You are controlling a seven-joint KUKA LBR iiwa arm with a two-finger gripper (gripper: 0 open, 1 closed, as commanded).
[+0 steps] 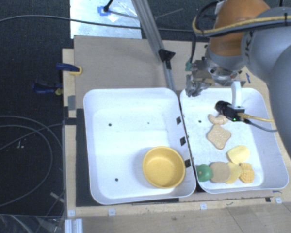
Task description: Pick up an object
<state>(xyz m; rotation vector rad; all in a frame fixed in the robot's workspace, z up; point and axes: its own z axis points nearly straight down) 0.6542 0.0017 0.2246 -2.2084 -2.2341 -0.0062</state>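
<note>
**Plastic play-food in the right bin — grasp notes**

Plastic, by the look of it: small toy food pieces lay in the right bin [262, 101], all of them toward the near side of the gripper [196, 89], which hung over that bin's far-left corner. Whether its pincer was released or clenched, I could not tell; nothing showed between it.

Nearest the gripper sat a pale curled piece [217, 119], and just beyond it, touching or nearly so, a flat tan toast-shaped piece [218, 136]. Farther off, along the bin's near wall, a cluster: green ball [202, 171], tan disc [219, 172], yellow chip [238, 154], waffle-patterned piece [246, 173], packed touching.

Judged: all light, stiff, smooth-skinned, likely to skid on the white floor. The toast piece looked the best candidate, standing clear of the cluster, though thin; pinch across its narrow waist. The cluster pieces crowd each other, leaving little finger room.

A yellow bowl [163, 166] sat in the left bin [131, 101], well apart from the gripper.
</note>
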